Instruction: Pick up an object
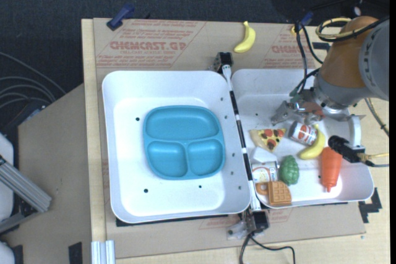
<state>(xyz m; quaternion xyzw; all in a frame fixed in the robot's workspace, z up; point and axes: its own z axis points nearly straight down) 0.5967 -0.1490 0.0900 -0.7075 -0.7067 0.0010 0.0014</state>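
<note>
Over right bin point(365, 185): claw point(298, 109) above can point(304, 133); claw state unclear.

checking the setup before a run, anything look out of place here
One thing: a toy banana lies on the bench behind the bins, outside both. The other food toys sit in the right bin.

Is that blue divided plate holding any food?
Empty. The blue plate shows bare compartments; the toy food lies in the right bin.
</note>
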